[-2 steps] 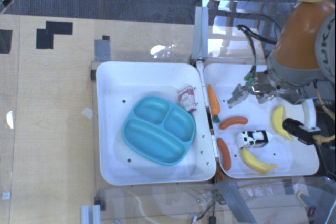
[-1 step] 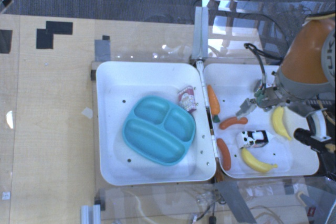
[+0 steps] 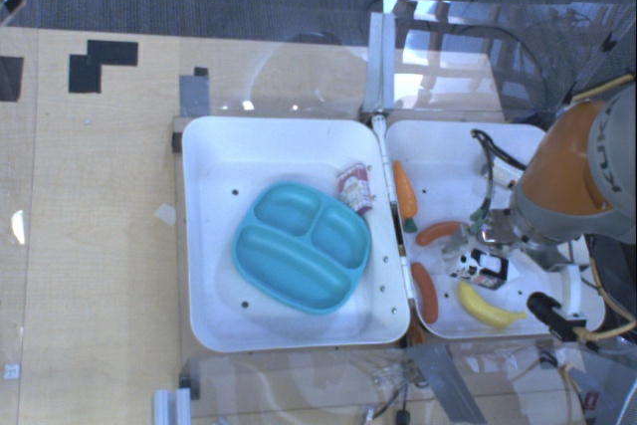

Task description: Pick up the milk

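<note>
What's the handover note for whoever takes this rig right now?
Gripper: low in the right bin, between the upper sausage and the banana.
Milk: apparently the small white-and-pink pack lying in the left bin, by the blue plate's upper right corner, near the wall between the bins.
Done: nothing; the milk lies apart from the gripper.
Left: cross to the left bin, grasp the milk, lift.
</note>
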Robot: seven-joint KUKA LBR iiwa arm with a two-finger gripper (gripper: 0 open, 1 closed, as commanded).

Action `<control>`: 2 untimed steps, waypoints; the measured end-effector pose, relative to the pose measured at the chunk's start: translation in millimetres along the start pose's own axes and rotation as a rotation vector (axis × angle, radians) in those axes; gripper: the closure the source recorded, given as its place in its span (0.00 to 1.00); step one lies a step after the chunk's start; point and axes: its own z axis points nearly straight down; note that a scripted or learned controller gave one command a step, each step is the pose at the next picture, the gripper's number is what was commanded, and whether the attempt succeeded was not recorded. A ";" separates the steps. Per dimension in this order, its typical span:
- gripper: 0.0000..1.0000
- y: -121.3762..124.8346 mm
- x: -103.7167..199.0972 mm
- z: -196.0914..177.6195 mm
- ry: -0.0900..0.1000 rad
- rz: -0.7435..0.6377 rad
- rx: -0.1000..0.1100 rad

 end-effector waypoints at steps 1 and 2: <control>0.00 -17.6 -3.9 6.6 -0.001 0.017 -0.019; 1.00 -14.3 -1.9 -5.3 0.000 0.011 -0.025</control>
